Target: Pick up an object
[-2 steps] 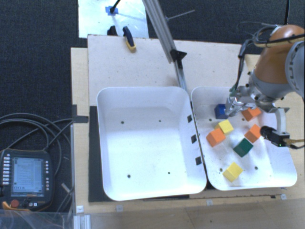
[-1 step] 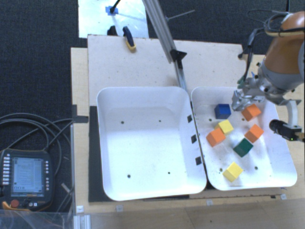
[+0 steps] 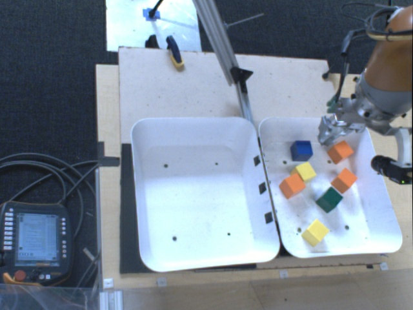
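Blocks are scattered in the right bin (image 3: pixel 381 228): a blue cube (image 3: pixel 301 150), three orange cubes, two yellow cubes and a green cube (image 3: pixel 329 199). The gripper (image 3: pixel 332 133) is positioned at the far side, just beside one orange cube (image 3: pixel 340 152). Its opening cannot be determined.

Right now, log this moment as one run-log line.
gripper: low in right bin, beside orange cube | grasp: not evident | cubes loose: blue cube among them | left bin: untouched
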`<state>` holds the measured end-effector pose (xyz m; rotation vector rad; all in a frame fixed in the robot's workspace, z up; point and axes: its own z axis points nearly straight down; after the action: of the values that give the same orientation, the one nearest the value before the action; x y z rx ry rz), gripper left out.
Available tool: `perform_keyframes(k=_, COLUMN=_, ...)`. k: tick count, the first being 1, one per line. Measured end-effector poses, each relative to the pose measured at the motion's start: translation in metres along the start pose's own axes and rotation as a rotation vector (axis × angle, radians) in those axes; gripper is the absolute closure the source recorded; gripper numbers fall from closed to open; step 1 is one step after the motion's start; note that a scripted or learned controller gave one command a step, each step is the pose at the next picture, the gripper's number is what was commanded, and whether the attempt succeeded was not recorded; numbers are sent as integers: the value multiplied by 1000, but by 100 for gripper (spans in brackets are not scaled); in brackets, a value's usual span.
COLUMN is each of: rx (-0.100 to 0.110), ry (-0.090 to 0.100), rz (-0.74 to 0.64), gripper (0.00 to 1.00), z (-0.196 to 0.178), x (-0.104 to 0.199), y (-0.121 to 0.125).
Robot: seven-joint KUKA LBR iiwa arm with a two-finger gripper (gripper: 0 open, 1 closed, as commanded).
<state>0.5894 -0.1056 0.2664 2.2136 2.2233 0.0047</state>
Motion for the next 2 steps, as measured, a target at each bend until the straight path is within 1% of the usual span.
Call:
perform_keyframes(k=1, rx=4, ry=3, rz=-7, gripper=100, z=11, x=60, y=3)
perform_keyframes(k=2, rx=4, ry=3, rz=-7, gripper=100, z=18, x=113, y=-2)
